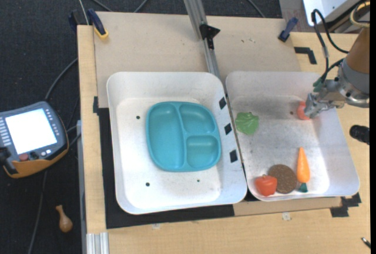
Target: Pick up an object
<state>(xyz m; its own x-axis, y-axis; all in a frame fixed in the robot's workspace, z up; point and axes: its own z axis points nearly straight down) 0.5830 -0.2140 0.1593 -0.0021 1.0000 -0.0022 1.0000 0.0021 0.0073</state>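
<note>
Near the right bin's (329,147) far right wall, the gripper (311,107) stood low over a small red-orange object (302,112) — it lay just left of the fingers, touching or nearly so. Whether they were spread or clenched, I could not tell.

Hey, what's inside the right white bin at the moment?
The right bin holds a green toy, a carrot, a brown disc, and a red item. A small teal piece peeks out beside the disc. The claw partly covers a reddish object, unidentifiable.
</note>
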